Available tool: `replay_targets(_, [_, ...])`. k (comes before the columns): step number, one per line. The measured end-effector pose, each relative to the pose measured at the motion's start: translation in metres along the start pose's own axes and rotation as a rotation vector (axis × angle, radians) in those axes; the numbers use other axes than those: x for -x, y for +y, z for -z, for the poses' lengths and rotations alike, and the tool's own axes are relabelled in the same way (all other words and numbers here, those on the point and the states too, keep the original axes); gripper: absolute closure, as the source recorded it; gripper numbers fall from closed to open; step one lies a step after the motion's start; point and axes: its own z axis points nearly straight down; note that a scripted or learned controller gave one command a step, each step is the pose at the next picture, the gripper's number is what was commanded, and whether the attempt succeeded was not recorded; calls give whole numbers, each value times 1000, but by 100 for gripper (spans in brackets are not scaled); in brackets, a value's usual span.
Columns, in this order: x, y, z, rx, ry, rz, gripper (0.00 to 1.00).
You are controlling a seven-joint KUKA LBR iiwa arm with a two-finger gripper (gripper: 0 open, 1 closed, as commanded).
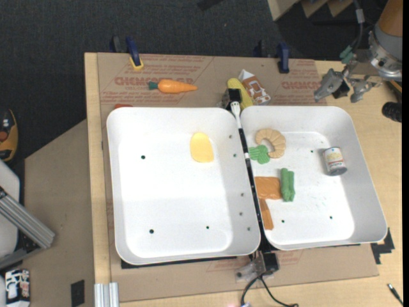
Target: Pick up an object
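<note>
Grey metal tool [340, 85] hovers over surface beyond right white bin [358, 190], fingers spread, grasping nothing; small silver tin can [333, 160] lies inside that bin.

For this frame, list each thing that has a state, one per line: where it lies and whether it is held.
gripper: above the bench beyond the right bin, holding nothing
can: on its side, right bin
croissant: flat, right bin
yellow piece: flat, left bin
green piece: lying beside the orange block
carrot: lying on the board outside the bins
</note>
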Motion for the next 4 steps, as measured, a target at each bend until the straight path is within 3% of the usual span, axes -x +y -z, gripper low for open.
replay_targets(1, [0, 1, 11, 4, -2, 1, 100])
replay_targets(4, [-1, 3, 44, 13, -9, 4, 100])
